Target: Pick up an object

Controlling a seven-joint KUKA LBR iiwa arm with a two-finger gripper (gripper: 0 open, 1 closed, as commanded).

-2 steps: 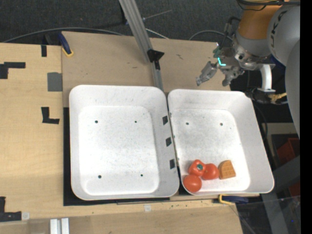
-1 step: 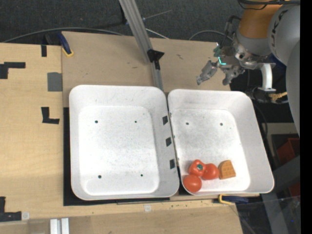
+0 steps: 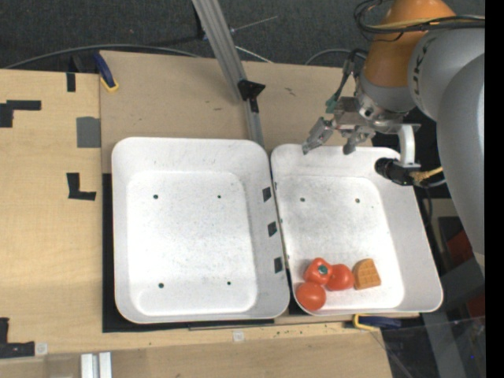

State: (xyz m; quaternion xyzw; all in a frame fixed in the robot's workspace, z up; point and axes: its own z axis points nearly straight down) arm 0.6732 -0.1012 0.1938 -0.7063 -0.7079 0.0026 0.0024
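Bench w/ two white bins; right bin (image 3: 409, 211) holds red toys (image 3: 323, 280) + tan waffle block (image 3: 366, 274) bunched at its near edge – likely slid there. Gripper (image 3: 331, 142) over far rim, fingers spread, nothing held – prob. staged clear before descent.

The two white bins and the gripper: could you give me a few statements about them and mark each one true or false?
1. The gripper hangs over the far edge of the right bin. True.
2. The gripper holds the red toys. False: its fingers are open with nothing between them, and the toys lie in the bin.
3. The red toys lie in the near corner of the right bin. True.
4. The orange block lies in the left bin. False: it lies in the right bin, beside the red toys.
5. The gripper is close to the orange block. False: they are at opposite ends of the right bin.
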